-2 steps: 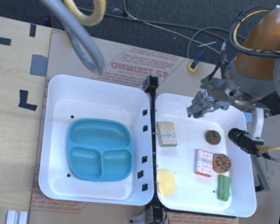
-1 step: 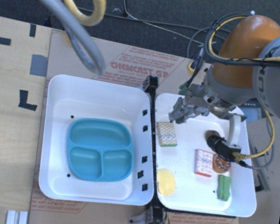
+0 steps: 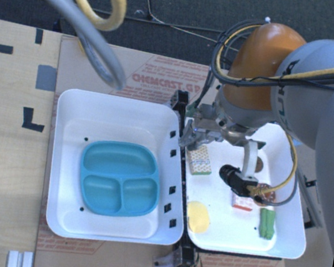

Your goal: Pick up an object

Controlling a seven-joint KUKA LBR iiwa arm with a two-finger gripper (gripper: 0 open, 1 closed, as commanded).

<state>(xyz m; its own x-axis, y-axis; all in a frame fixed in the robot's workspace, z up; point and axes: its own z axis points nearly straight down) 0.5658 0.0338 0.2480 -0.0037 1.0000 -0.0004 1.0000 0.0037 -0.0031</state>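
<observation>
camera view: gripper (image 3: pixel 196 134) low at right bin's (image 3: pixel 288 245) near-left wall; cannot tell its state. small speckled packet (image 3: pixel 200 161) lies flat just below it. advice: descend straight, centre over packet, keep off the wall. packet looks thin, pale, green-dotted; judged hard to pinch.

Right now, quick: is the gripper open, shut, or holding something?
Gripper: cannot be told from this view; it sits low over the right bin, just above the small patterned packet.

"CHEMCAST" on brown cardboard sheet (image 3: pixel 164 75)
</observation>
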